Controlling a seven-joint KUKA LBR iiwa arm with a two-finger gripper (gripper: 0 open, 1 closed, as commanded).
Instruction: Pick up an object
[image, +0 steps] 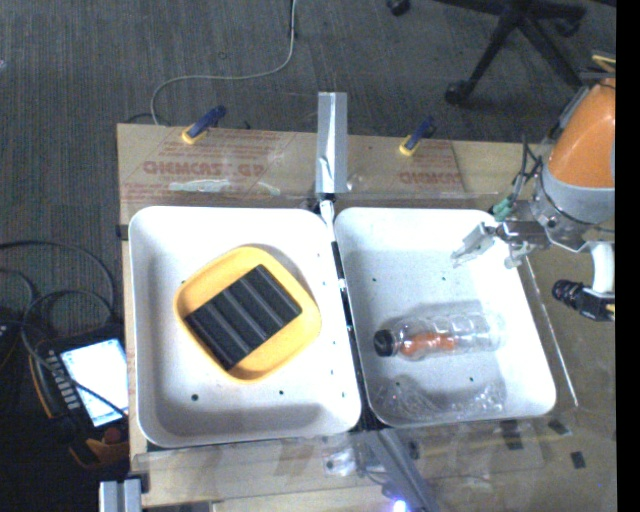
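Camera view looks down on two shallow white bins set side by side on a brown bench. Over the upper right corner of the right bin (520, 385) hangs the gripper (492, 244), its two fingers spread apart with nothing between them; one finger (468, 247) points down and left into the bin. Below the jaws and a little to their left, a clear plastic bottle (440, 338) lies on its side on the bin floor, black cap toward the divider, orange showing inside it. Further below, near the front wall, sits a crumpled clear plastic piece (440, 402). Well to the left of the jaws, the left bin (160, 400) holds a yellow tray with a black ribbed insert (247, 312), turned at an angle.
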